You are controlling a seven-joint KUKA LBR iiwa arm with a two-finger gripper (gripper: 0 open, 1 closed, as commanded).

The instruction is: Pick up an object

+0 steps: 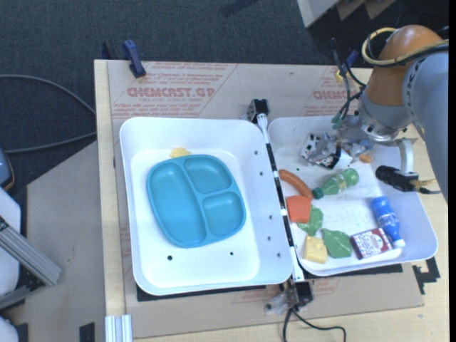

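Observation:
My gripper [323, 152] hangs low over the far part of the right bin [420, 228], just above a green bottle [336, 183] that lies on its side. An orange-red sausage-shaped piece [295, 183] lies to the left of the bottle. Nearer the front are a red-orange block [299, 209], two green leafy pieces [311, 221] [338, 243] and a yellow wedge [315, 249]. A blue bottle [384, 217] and a red packet [370, 244] lie at the front right. The view is too small to tell whether anything sits in the gripper.
The left bin [135, 191] holds a blue compartment plate [197, 199] with a small yellow piece [179, 152] behind it. A black divider with clamps [274, 184] runs between the bins. The grey arm with its orange band [395, 70] reaches in from the upper right.

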